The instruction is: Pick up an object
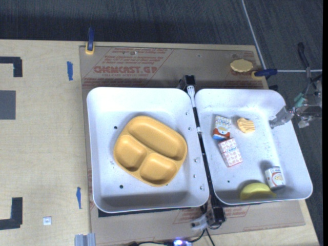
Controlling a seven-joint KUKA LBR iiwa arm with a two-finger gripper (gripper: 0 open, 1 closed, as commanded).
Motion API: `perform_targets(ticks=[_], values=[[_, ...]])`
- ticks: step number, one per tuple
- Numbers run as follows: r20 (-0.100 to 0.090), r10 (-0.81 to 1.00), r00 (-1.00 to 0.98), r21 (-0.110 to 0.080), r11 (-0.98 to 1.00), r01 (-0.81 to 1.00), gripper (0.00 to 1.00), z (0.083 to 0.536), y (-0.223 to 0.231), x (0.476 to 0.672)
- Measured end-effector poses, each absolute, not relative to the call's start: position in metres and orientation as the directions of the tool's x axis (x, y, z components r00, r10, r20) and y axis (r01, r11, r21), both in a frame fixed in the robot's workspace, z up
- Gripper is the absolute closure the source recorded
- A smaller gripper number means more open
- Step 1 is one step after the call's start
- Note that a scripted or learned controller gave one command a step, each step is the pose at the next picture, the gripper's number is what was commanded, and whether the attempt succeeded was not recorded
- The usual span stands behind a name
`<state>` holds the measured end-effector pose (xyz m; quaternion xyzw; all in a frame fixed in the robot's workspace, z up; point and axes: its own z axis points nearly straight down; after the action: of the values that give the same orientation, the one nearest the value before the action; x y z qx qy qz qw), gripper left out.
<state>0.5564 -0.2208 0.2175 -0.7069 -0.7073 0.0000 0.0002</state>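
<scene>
Here, the left bin (97, 137) contains a yellow compartment tray (149, 150). Right of that tray, the right bin (292, 152) holds a small carton (222, 127), a red-patterned box (230, 152), a ridged chip (246, 125), a banana (255, 190) and a small can (275, 177). The gripper (287, 115) sits at the right bin's upper right rim, gripping nothing visible; its opening cannot be determined.

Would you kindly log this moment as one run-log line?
claw: over right bin's far right rim, nothing seen held | right bin: cartons, can, banana | left bin: yellow tray
</scene>
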Motion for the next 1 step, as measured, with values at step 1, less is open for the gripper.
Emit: perform_targets(ticks=[1], values=[[0.007, 1.000, -0.005, 0.004, 0.005, 1.000, 0.00, 0.0969, -0.2164, 0.5569]])
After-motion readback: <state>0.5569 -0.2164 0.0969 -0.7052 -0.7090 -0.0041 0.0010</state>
